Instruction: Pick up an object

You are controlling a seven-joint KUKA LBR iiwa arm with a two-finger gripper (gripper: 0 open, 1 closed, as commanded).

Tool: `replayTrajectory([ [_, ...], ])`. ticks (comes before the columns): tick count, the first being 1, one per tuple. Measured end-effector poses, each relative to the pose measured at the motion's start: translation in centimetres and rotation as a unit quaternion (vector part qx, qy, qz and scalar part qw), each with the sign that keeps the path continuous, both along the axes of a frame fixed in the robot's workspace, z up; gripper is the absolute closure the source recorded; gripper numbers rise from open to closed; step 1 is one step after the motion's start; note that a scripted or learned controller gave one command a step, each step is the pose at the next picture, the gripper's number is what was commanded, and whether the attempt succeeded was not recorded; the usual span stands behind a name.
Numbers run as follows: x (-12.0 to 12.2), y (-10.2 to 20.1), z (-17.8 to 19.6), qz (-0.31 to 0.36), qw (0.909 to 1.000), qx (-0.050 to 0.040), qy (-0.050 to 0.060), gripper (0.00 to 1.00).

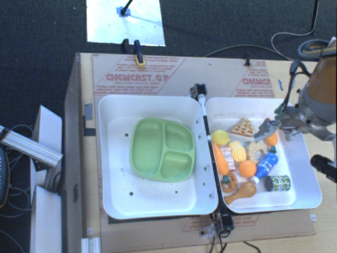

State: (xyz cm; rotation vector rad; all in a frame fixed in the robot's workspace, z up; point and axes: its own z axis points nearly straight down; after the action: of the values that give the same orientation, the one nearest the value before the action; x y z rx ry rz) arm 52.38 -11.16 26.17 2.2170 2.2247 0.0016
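- The claw [267, 129] is seen low over the right bin [310, 186], reached in from the right on the grey arm [316, 96] with its orange band.
- Whether the claw is apart or together cannot be told; its tip is blurred against the toys beneath.
- No object is seen held, so the pick is judged not yet made.
- The objects to be picked are crowded in the right bin: a pizza slice [243, 127], a lemon [220, 137], a small orange piece [271, 139] just beside the claw, a corn cob [238, 152], an orange ball [247, 168], a blue bottle [266, 164], a dark can [277, 183], a drumstick [242, 192], a carrot [220, 162] and a pretzel [228, 182].
- The small orange piece is judged the likeliest target, being nearest the tip.
- A straight descent centred on one toy is advised, since neighbours touch and could be nudged or caught as well.
- Rounded, smooth toys may slip, so a grip across the widest part is to be preferred.
- The left bin [118, 194] carries a green divided plate [162, 149].
- Both bins rest on a cardboard-covered worktop [158, 78], with dark carpet [37, 46] around it and a pale sheet [124, 15] laid on the floor beyond.
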Motion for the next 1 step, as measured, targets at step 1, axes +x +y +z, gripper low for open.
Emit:
replayTrajectory([
  [1, 0.2, -2.35, -13.26, -0.001, 1.0, 0.0001, 0.001, 0.0],
])
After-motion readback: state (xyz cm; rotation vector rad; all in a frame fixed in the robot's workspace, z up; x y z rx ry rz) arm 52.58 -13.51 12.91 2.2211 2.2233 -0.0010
